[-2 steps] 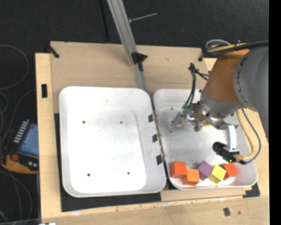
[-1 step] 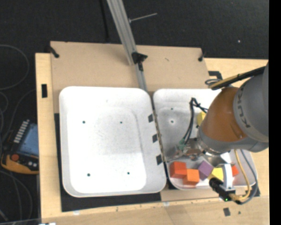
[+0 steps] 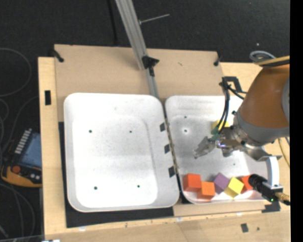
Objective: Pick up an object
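Observation:
Several small blocks lie along the near wall of the right bin [image 3: 192,110]: a red-orange block [image 3: 193,181], an orange block [image 3: 207,188], a purple block [image 3: 221,181], a yellow block [image 3: 235,186] and a red one [image 3: 247,181] partly hidden by the arm's hardware. My gripper [image 3: 205,146] hangs over the middle of the right bin, a little behind and above the row of blocks, pointing down and to the left. I see no block in it.
The left bin [image 3: 116,150] lies beside the right one. A slanted metal pole [image 3: 136,34] rises from behind the bins. The arm's orange body [image 3: 265,105] covers the right bin's right side.

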Available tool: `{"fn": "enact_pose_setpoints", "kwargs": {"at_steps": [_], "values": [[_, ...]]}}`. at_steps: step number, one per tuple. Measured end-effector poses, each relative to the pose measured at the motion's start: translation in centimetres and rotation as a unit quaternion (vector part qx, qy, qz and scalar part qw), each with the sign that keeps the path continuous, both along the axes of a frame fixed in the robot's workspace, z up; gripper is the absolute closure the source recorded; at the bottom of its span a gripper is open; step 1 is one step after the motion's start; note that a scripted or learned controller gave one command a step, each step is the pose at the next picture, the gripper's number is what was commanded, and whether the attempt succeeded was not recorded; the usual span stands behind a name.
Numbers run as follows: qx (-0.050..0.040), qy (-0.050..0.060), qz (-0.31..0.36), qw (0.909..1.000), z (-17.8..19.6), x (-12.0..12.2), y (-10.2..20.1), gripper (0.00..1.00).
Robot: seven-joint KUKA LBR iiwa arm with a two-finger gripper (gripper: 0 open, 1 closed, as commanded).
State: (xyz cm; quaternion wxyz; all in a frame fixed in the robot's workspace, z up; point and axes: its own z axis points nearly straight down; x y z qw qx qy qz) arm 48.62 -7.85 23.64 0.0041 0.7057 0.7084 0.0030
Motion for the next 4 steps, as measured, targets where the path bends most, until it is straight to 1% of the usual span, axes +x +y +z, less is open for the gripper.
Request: {"fn": "enact_pose_setpoints", "kwargs": {"at_steps": [1, 2, 3, 4], "values": [[-0.0013, 0.003, -0.003, 1.0000, -0.6, 5.6, -5.2, 0.00], [-0.0004, 0.007, -0.002, 1.0000, -13.6, 12.6, -10.8, 0.00], [-0.0008, 0.002, 0.000, 1.0000, -13.9, 17.1, -12.8, 0.00], [-0.0023, 0.003, 0.003, 1.0000, -12.7, 17.0, -12.8, 1.00]]}}
